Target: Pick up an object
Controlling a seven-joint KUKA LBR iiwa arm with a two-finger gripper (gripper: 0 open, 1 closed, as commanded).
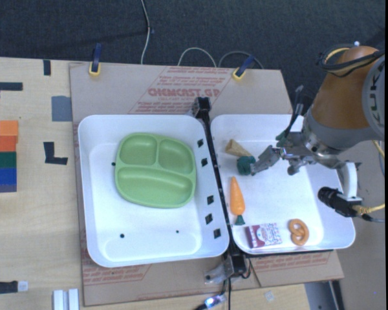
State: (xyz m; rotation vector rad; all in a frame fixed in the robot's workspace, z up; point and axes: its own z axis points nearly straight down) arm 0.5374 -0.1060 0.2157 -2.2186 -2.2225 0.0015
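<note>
Over the right bin (323,234) my gripper (281,160) hangs — whether spread or pressed, I cannot tell. Nothing lifted yet — the carrot (237,197) lies untouched.

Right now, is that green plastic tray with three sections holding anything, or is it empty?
Empty. The green divided tray lies flat in the left white bin, and all three of its sections show bare green.

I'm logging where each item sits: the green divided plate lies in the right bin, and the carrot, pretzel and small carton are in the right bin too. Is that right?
Not quite. The camera view shows the green divided plate in the left bin. The carrot, pretzel and small carton are in the right bin, as you said.
</note>
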